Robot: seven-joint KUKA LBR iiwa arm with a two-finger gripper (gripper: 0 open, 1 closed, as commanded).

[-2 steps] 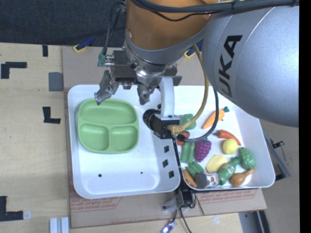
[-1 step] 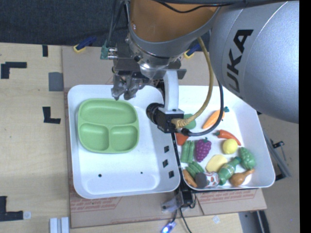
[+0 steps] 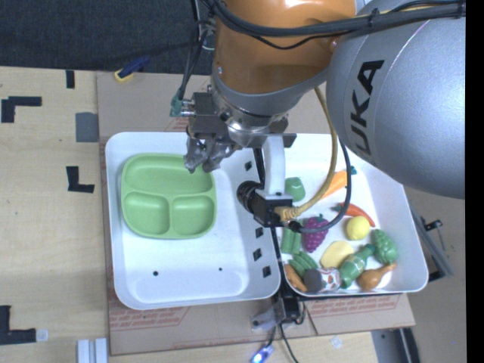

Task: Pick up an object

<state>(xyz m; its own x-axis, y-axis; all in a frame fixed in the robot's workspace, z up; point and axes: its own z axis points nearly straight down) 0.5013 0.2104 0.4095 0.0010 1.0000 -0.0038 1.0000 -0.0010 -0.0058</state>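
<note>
Camera view has my gripper [image 3: 203, 157] hanging over the back right corner of the green divided plate [image 3: 168, 196] in the left bin [image 3: 181, 290]. I honestly can't tell the pincer's state from up here, the wrist and cabling crowd it too much, and I see nothing gripped.

All the pickable stuff is in the right bin [image 3: 404, 225], piled toward the near end: a purple grape bunch [image 3: 316, 231], a yellow lemon [image 3: 358, 228], an orange carrot [image 3: 335, 183] lying along the back, a small green cup-looking thing [image 3: 293, 187] near the divider, plus some green veg, broccoli maybe [image 3: 383, 245], and a brown piece [image 3: 370, 278] at the front corner. Looks like hollow plastic play food, so my guess is light, stiff and a bit slick. It shouldn't crush, but round pieces may squirt out of a two-finger pinch.

If I'm choosing, I'd go for the carrot. It's slim, sits apart from the heap, and I'd pinch it across the middle of its length. The lemon is my second pick, taken across its narrow width. The grapes are bumpy and touching their neighbours, so there's more chance of dragging something else along. The plate is wide and flat, so the rim is the only place to grab it.
</note>
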